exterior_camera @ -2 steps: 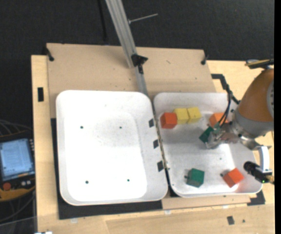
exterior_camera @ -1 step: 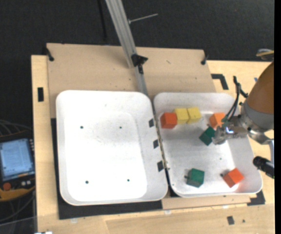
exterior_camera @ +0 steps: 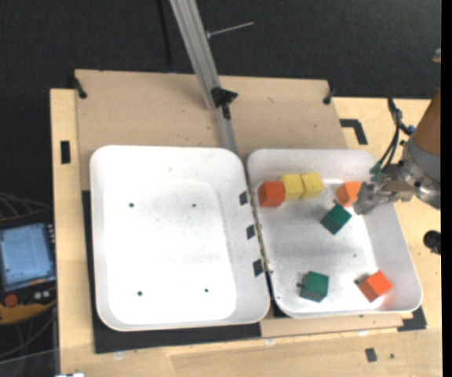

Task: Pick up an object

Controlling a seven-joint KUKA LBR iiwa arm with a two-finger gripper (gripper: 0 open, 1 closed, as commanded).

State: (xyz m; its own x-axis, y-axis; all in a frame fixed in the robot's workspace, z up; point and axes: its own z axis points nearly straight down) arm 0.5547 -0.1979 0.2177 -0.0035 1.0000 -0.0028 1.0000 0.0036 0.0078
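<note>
You are seeing the arm (exterior_camera: pixel 426 144) being cut off at three o'clock, its gripper (exterior_camera: pixel 365 200) hanging beside the small orange block (exterior_camera: pixel 348 192), grip state unreadable.

orange cube (exterior_camera: pixel 350 192), right bin (exterior_camera: pixel 391 242), far side

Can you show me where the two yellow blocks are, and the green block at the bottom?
yellow blocks (exterior_camera: pixel 302 184): camera view, where the pair meets, on their tops.
green block at the bottom (exterior_camera: pixel 315 286): camera view, middle of its top face.
</note>
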